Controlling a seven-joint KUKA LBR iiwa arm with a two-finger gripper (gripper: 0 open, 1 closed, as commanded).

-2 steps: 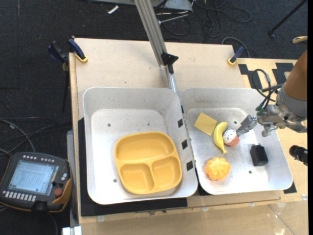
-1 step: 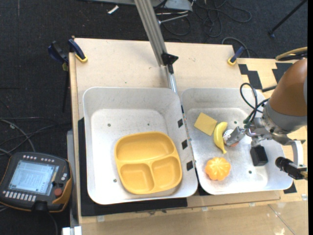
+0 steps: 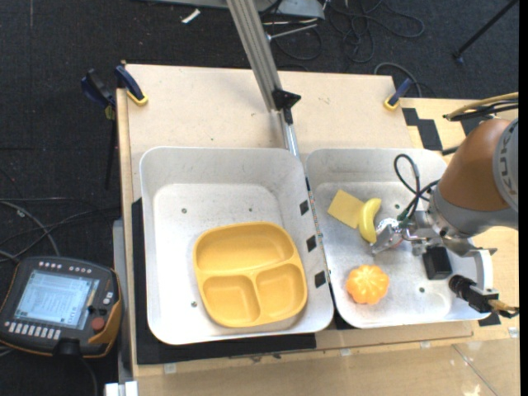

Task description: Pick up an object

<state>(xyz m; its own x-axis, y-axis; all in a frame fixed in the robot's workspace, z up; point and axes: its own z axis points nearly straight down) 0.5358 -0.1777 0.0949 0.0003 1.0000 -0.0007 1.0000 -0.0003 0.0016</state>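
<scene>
**bench_guy:** Nearest the camera was the yellow tray (image 3: 250, 280) in the left bin (image 3: 157, 172). Orange (image 3: 367, 285) sat in the right bin (image 3: 346, 165).

**kuka_fan:** And the gripper (image 3: 386, 236)?

**bench_guy:** Low in the right bin, right against the banana (image 3: 369, 219), beside the yellow block (image 3: 346, 207). Couldn't tell if it was apart or closed, honestly.

Arm (image 3: 487, 172): cut off by the right edge; just the orange band and a grey piece show.
Gripper (image 3: 384, 239): too small and cluttered to read how the fingers stand.
Right bin (image 3: 346, 165): far right side hidden under the arm.
Banana (image 3: 369, 219): lower end tucked behind the gripper's metal.
Yellow block (image 3: 346, 207): one corner covered by the banana.
Handheld pendant (image 3: 58, 302): screen text too small to read.
</scene>
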